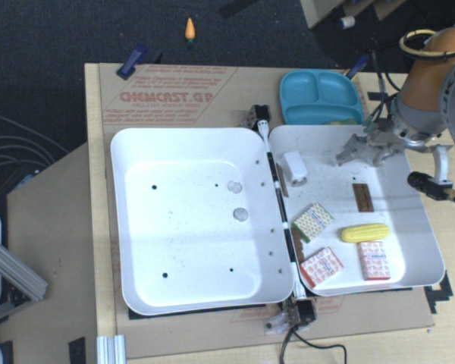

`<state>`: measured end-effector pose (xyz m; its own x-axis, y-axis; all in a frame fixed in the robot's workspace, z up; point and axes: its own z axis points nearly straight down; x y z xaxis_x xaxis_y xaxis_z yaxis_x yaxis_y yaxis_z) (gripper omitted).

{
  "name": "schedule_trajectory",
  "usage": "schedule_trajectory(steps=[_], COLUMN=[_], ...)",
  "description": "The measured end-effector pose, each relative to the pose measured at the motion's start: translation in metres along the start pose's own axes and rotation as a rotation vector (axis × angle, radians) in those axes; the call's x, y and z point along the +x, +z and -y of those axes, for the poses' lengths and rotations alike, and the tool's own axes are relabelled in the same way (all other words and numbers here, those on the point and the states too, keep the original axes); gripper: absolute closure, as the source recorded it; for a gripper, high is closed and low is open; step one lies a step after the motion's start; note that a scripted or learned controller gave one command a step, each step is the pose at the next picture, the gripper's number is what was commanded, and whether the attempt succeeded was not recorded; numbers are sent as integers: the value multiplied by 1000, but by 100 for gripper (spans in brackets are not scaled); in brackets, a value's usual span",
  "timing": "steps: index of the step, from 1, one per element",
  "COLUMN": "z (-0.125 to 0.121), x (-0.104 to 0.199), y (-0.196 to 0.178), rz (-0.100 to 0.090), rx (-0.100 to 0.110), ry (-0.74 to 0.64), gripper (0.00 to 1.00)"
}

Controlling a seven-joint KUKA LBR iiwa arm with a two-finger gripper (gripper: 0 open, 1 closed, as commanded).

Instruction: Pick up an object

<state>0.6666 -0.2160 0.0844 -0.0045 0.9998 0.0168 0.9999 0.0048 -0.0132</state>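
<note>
**A:** Objects for picking all sit in the right bin (432, 256); take me through it from the left.

**B:** Left bin (136, 173) first: bare but for two small pale discs (237, 201) near its right side. Cross the hinge line into the right bin and you meet a small white block (293, 167) near the top left corner. Below it, a patterned card packet (313, 221), tilted, and below that a red-and-white packet (321, 266) against the front left edge. Further right lie a yellow corn cob (365, 233) on its side, a red-and-white box (374, 260) just under it, and a thin brown bar (362, 196) standing apart above the corn. A blue divided tray (321, 95) rests on the bench behind the bin.

**B:** Furthest right is the gripper (366, 148), over the bin's upper part, with the arm coming in behind it.

**A:** Holding anything?

**B:** Nothing shows between its fingers. Whether they are spread or closed, I can't make out from this angle.

**A:** So which step is this?

**B:** I'd judge the approach, with no grasp made yet. The brown bar is the nearest piece, just below and slightly left of the gripper; the white block is well to its left; the corn and packets lie further toward the front.

**A:** And next?

**B:** Settle on one target, likely the bar, centre above it, then descend. The bar lies flat and thin, so fingers may slide over it.
</note>
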Motion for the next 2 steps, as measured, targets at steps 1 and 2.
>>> schedule_trajectory(steps=[1,2], z=[6,15], x=[0,-2], y=[-1,-2], rz=[4,8], rx=[-10,-14], ry=[-1,-1], gripper=[0,0])
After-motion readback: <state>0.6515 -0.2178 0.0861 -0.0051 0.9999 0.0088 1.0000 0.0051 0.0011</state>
